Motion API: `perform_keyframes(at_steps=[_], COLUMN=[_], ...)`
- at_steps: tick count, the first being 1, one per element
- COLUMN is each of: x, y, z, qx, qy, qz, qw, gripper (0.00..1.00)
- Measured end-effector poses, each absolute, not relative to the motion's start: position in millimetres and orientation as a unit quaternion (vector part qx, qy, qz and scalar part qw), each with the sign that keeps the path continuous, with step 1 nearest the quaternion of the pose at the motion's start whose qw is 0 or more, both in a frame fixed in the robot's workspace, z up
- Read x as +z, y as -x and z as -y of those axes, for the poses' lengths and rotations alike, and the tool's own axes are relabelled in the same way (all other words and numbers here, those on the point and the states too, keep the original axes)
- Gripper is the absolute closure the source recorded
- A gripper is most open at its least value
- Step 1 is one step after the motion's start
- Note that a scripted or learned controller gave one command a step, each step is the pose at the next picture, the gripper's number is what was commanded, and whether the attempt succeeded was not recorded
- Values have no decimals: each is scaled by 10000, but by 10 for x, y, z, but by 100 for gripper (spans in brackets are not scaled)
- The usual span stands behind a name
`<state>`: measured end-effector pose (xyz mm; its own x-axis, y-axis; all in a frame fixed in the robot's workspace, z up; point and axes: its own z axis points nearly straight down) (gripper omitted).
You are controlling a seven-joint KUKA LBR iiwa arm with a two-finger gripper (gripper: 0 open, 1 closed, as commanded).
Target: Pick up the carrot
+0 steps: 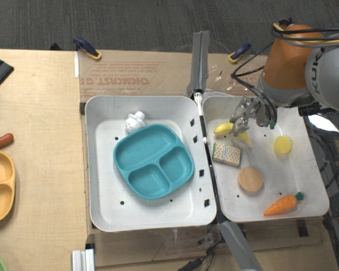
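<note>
Two bins are sitting abreast: left [101, 208] holding a tray [152, 161]; right [311, 174] holding the carrot [282, 204], gripper [241, 121] parted over a banana [223, 129].

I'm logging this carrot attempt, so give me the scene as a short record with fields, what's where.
carrot: lying at the near right corner of the right bin
gripper: over the far left part of that bin, beside the banana, well away from the carrot
other items in right bin: patterned packet, tan disc, yellow ball
left bin: teal divided plate, white object
</note>
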<state>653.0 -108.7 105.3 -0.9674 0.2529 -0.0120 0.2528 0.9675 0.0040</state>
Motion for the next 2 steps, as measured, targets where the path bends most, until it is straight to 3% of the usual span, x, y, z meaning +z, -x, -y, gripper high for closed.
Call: perform_keyframes(at_steps=[1, 2], x=[1932, 1994], y=[-6251, -6599], z=[299, 451], qx=[5, 4], qy=[657, 2514], qz=[-9978, -9679], qw=[27, 32], gripper=[100, 100])
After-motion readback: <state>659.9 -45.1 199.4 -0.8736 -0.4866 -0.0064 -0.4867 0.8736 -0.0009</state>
